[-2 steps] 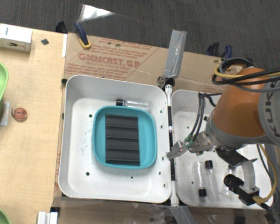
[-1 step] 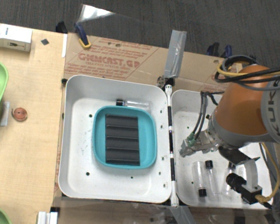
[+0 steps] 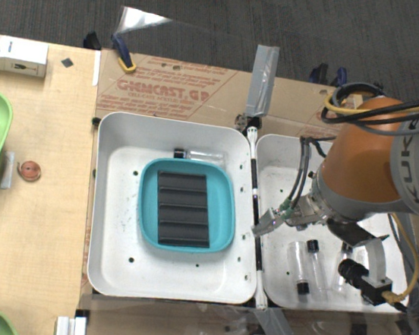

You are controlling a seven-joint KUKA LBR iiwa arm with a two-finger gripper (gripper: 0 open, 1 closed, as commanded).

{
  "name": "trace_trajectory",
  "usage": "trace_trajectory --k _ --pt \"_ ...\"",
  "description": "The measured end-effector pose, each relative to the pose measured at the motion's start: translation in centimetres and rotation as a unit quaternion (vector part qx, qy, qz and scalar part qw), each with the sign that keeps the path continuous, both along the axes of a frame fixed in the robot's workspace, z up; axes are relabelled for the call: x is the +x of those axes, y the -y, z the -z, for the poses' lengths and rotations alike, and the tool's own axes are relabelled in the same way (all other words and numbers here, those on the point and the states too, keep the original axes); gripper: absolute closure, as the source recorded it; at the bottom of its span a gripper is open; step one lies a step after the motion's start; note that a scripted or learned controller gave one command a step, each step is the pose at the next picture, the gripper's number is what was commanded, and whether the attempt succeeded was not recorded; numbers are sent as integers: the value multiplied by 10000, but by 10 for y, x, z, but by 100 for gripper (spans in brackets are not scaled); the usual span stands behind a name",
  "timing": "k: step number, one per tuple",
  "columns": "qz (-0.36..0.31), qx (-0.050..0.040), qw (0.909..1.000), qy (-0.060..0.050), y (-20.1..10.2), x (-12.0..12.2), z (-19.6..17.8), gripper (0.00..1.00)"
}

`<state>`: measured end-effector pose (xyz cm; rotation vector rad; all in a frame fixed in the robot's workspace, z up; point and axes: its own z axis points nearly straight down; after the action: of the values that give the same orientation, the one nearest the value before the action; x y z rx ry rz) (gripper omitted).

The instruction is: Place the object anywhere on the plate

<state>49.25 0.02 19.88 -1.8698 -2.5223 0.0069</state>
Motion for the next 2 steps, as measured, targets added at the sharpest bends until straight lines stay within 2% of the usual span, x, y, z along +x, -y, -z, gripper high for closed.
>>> trace_trajectory --k 1,2 --pt "18 -5 10000 -7 2 1 -8 100" --pt "20 -5 10000 -8 2 1 -8 0"
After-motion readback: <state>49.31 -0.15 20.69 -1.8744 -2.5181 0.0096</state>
